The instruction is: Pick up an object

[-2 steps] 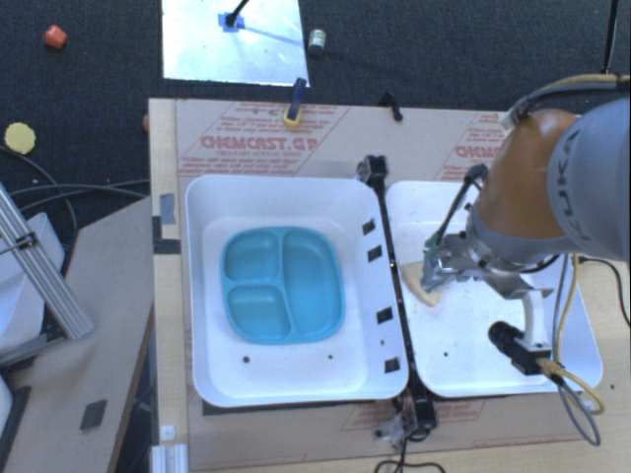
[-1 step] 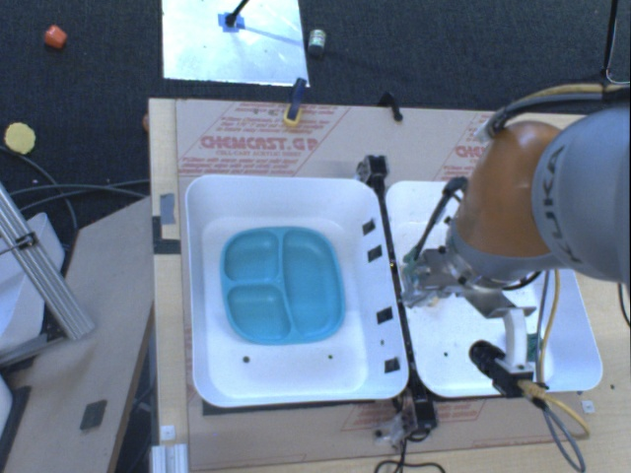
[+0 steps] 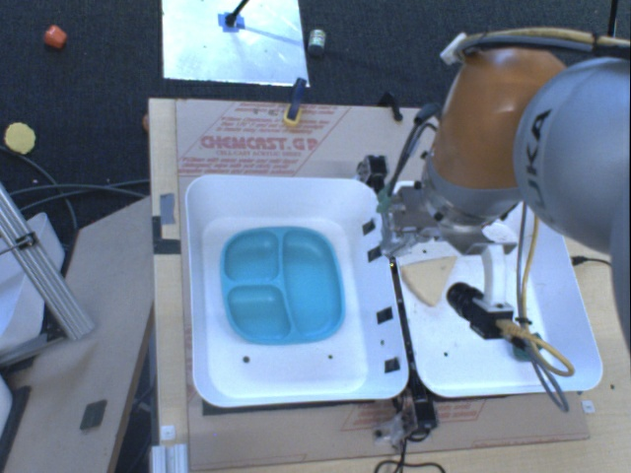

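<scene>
A grey KUKA arm (image 3: 552,136) with an orange band above its wrist reaches in from the right over a table (image 3: 256,141) that carries two shallow white bins side by side. The arm's bulk hangs above the right bin (image 3: 577,308), its wrist and cabling covering much of that bin's upper half. The pincer (image 3: 404,227) sits low near the seam between the two bins, at the right bin's upper left corner; from this angle the arm's body and fittings mask it, and whether it is open, closed or gripping anything cannot be told. Just below it, on the right bin's floor, lies a pale tan, roughly triangular flat object (image 3: 426,278), close to the bin's left wall and partly tucked under the arm's hardware. Beside that piece, toward the bin's middle, a black cylindrical fitting (image 3: 478,308) on the arm juts down, with a yellowish cable (image 3: 547,353) looping from it toward the bin's lower right. The left bin (image 3: 212,363) holds a light blue divided plate (image 3: 283,284) with three compartments, lying flat near the bin's centre. Beyond the bins, a sheet marked with reddish lettering covers the table's far end, and a shiny metal plate (image 3: 232,28) lies on the dark carpet behind it.
</scene>
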`<state>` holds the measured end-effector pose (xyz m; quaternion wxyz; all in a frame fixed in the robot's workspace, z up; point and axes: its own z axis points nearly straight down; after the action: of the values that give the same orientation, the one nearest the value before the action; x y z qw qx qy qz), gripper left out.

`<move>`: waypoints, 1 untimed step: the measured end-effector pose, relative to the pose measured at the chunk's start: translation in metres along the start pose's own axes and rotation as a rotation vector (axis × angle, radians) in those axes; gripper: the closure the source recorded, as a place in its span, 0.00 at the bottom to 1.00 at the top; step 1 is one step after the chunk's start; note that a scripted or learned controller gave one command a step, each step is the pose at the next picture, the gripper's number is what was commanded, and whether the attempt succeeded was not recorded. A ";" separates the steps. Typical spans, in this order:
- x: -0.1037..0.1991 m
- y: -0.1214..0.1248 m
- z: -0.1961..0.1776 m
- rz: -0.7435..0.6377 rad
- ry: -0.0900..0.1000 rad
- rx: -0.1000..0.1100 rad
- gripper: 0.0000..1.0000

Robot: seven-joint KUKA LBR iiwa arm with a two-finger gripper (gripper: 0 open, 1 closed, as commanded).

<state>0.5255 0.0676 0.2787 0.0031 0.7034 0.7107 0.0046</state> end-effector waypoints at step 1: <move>-0.037 -0.042 0.068 0.013 -0.003 0.017 1.00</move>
<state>0.4844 0.0299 0.2097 -0.0020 0.7081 0.7061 -0.0022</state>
